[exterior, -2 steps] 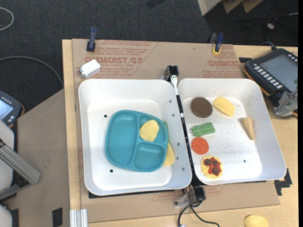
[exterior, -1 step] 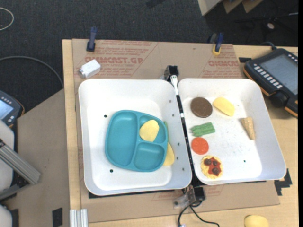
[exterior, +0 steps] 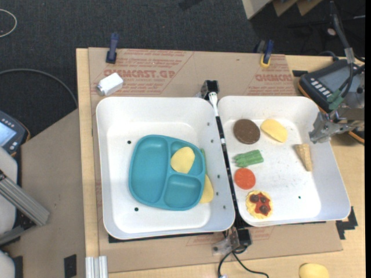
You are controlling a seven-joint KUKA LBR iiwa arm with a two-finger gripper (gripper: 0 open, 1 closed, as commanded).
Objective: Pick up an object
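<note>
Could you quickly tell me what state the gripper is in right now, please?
Gripper: at the right bin's right rim; open or closed cannot be told.

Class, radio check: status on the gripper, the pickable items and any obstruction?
Gripper at right bin's right rim, nothing seen held. Nearest: tan cone, lying free. No obstruction seen.

end effector (exterior: 320, 133) at right bin (exterior: 333, 172) edge | blue tray (exterior: 152, 172) in left bin (exterior: 116, 155)
</note>
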